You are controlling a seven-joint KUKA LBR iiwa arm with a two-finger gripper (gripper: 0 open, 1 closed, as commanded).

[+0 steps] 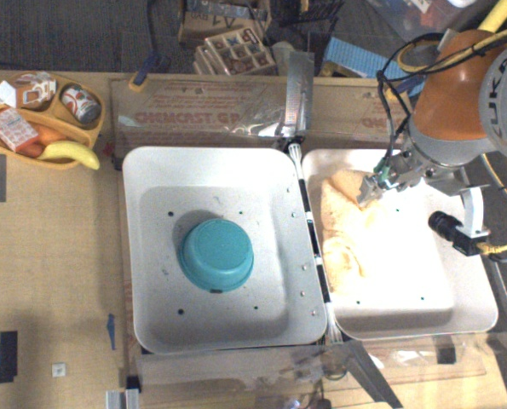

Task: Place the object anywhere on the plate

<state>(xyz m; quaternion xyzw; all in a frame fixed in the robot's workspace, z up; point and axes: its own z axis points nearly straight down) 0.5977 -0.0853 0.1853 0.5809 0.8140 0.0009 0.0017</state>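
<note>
Gripper (371,187) hanging over the right bin's (458,313) far-left corner, right at a pale object.

The right bin is glaring under bright light, so the pale yellowish object (345,186) at its far-left corner is hard to make out, and what it is cannot be told. It is looking soft-edged and tan, its long axis running roughly from the bin's far-left corner toward the middle, its right end tucked under the gripper tip. Whether the fingers are spread or pinched, I cannot tell; the tip is small and blurred. Another washed-out yellowish patch (342,258) is lying along the same bin's left wall. Over in the left bin (151,313), the teal plate (217,254) is sitting near the middle.
</note>
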